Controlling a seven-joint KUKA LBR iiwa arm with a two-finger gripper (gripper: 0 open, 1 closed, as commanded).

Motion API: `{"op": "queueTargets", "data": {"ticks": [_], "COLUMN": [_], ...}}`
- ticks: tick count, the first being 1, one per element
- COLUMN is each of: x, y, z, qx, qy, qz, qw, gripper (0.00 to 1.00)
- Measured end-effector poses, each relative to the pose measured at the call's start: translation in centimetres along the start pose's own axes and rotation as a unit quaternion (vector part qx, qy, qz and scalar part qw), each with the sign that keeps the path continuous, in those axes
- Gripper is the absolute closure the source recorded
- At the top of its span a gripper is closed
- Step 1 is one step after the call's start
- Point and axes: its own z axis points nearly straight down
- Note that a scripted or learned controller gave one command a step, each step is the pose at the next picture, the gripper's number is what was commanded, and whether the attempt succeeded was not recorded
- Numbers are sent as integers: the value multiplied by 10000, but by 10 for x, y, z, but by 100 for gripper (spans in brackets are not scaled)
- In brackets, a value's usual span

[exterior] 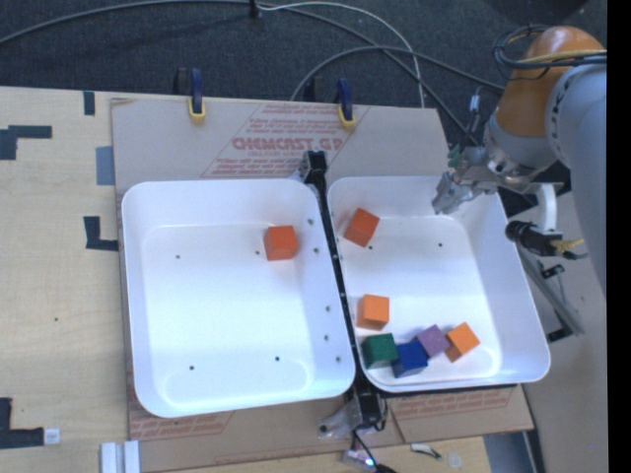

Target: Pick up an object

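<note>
Here, claw (451, 197) over the right bin's (513, 294) far corner, its opening impossible to judge, nothing visibly held, four orange cubes, nearest (361, 227) just left, one green, blue, purple below-left.

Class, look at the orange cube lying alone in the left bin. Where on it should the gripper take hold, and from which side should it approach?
Grip the orange cube across two opposite vertical faces, coming straight down from above. It sits flat on the left bin floor with open space on every side, so the fingers likely fit on either pair. Turning the gripper to match the cube's slight rotation should keep the faces square.
</note>
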Motion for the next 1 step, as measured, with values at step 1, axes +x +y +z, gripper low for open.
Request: {"op": "queueTargets", "data": {"ticks": [1], "x": [-2], "y": [5], "z": [-43], "qx": [4], "qy": [0], "qz": [1], "qw": [10000], "gripper": [100]}}
